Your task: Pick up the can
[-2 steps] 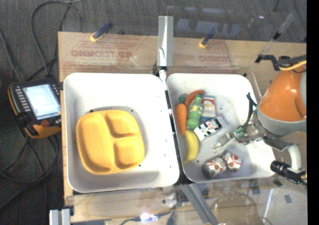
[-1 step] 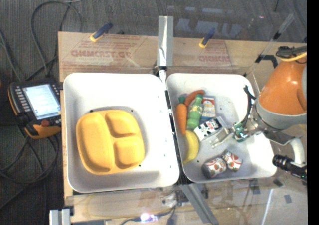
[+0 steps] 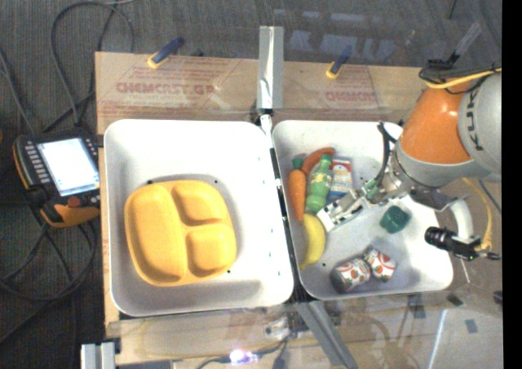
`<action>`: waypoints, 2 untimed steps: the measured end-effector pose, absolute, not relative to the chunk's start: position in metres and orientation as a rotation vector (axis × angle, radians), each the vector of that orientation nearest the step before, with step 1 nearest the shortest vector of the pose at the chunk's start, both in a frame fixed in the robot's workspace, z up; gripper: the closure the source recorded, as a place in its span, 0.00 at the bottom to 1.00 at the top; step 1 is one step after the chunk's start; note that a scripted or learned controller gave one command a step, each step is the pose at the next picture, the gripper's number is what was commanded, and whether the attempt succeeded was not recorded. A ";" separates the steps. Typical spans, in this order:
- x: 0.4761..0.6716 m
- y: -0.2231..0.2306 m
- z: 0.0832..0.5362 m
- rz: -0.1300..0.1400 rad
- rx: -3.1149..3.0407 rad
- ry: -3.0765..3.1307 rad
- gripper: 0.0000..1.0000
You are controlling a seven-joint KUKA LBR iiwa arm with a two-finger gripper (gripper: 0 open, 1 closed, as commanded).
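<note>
The can (image 3: 352, 274) lies on its side near the front wall of the right bin (image 3: 424, 282); it is silver with red and white print. A smaller red and white item (image 3: 381, 263) touches its right end. My gripper (image 3: 341, 212) hangs over the middle of the right bin, beside the banana's top end and behind the can, with a clear gap between them. The grey arm with its orange band (image 3: 436, 126) reaches in from the right. Nothing shows in the gripper's grasp.
In the right bin lie a carrot (image 3: 297, 189), a green bottle (image 3: 318, 181), a banana (image 3: 313, 238) and a small green block (image 3: 394, 219). The left bin (image 3: 122, 147) holds a yellow divided tray (image 3: 181, 230). A pendant (image 3: 64, 167) sits off the bench's left.
</note>
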State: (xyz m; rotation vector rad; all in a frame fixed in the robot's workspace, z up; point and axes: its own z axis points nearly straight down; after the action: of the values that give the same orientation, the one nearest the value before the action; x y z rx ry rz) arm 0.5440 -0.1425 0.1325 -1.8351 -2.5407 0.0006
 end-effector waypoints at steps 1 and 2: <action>0.640 -0.167 0.088 -0.006 -1.902 -2.514 0.00; 0.660 -0.130 0.088 -0.002 -1.969 -2.463 0.00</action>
State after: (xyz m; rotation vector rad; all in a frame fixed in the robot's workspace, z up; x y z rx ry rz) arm 0.6602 -0.1296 0.0881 -1.9693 -2.4634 -0.0020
